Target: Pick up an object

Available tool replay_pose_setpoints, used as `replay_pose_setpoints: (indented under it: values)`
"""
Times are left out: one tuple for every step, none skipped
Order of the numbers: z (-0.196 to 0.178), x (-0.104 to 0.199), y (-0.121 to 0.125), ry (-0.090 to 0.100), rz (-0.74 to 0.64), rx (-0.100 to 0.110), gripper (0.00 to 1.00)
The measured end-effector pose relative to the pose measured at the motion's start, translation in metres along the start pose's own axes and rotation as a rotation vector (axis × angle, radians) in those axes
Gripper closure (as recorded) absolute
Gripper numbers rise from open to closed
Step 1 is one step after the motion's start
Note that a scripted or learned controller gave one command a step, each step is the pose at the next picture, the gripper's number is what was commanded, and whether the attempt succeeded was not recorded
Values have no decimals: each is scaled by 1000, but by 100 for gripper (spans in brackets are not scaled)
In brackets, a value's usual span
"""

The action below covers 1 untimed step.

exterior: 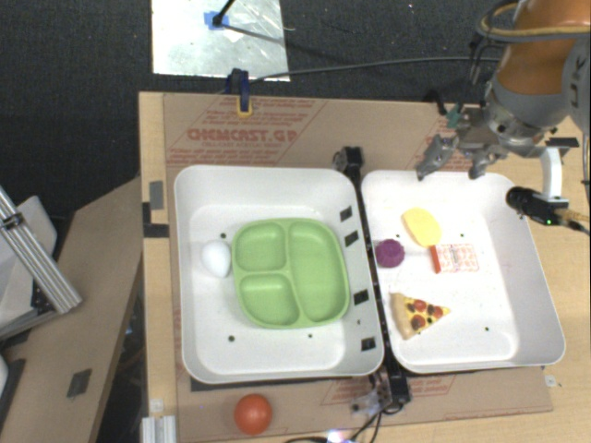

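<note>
My gripper (456,163) hangs open above the back edge of the right bin (517,340), its two fingers spread with nothing between them. In that bin lie a yellow oval piece (421,225), a purple ball (390,253), a red-and-white packet (452,258) and a toy pizza slice (417,313). The yellow piece is the nearest, a short way in front and to the left of the fingers. The left bin (212,340) holds a green divided plate (290,271) and a white egg (216,258) at the plate's left side.
An orange ball (252,413) rests on the bench in front of the left bin. Black clips run along the divider between the bins (358,257). A blue-and-yellow clamp (240,89) stands behind the cardboard. A metal rail (32,252) lies at the far left.
</note>
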<state>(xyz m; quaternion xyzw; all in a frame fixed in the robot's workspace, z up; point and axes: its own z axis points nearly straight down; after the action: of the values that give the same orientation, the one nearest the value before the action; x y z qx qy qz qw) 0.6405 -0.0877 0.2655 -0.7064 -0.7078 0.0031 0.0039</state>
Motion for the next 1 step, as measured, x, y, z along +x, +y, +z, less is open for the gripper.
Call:
replay_pose_setpoints:
  values:
    - [-7, 0, 2, -1, -2, -12, 0]
